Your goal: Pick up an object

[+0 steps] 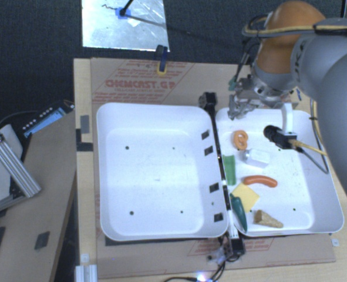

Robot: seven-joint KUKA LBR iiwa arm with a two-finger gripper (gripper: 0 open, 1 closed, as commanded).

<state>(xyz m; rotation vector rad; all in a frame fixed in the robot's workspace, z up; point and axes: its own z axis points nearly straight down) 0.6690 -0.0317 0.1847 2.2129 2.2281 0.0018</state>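
The end effector (239, 111) hangs over the far left corner of the right bin (323, 207), and whether it is spread or pressed together cannot be told from this slanted view. Just below it in the picture, apart from it, an orange ring-shaped piece (240, 138) lies on the bin floor, with a small clear-white block (259, 156) beside it. Nearer the front lie a red-orange sausage-like piece (260, 181), a yellow square slice (246, 197), a tan crust-like chunk (268, 218) and, along the left wall, two green pieces (229, 170); the left bin (111, 113) adjoins on the table (38, 175).
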